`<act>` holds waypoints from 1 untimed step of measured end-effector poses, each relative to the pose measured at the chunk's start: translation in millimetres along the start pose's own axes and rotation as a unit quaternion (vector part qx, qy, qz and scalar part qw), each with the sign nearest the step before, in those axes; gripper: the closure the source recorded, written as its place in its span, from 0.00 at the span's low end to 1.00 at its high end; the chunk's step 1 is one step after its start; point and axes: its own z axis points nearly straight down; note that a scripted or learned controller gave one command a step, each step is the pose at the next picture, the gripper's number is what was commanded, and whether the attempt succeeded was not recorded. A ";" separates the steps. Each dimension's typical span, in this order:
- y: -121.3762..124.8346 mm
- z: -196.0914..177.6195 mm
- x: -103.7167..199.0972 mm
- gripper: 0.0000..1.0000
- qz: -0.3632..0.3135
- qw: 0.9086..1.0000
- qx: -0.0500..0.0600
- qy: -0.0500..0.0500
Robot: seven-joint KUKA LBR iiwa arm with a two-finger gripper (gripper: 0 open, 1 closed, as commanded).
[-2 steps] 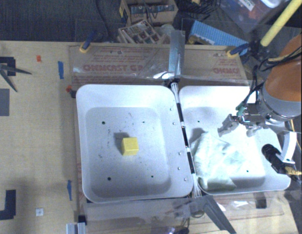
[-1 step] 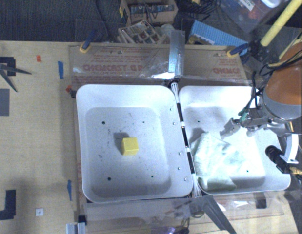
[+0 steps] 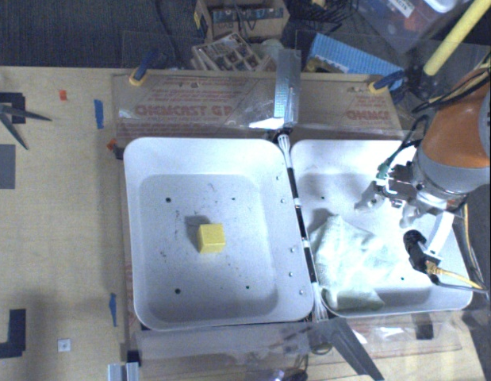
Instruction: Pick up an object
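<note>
A small yellow cube [image 3: 212, 237] lies near the middle of the left bin [image 3: 150, 165]. A crumpled pale white-green cloth [image 3: 347, 256] fills the front half of the right bin [image 3: 324, 161]. My gripper [image 3: 397, 211] hangs over the right side of the right bin, just above and to the right of the cloth, below the orange band of the arm [image 3: 459, 145]. Nothing can be seen held in it.
A cardboard sheet [image 3: 189, 105] lies behind both bins, with a metal bracket [image 3: 286, 90] at the seam. A yellow rod [image 3: 459, 30] slants at the top right. Cables run along the right bin's right rim [image 3: 467, 280].
</note>
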 end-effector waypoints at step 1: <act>-26.0 78.6 22.4 0.00 0.028 1.000 -0.007 0.001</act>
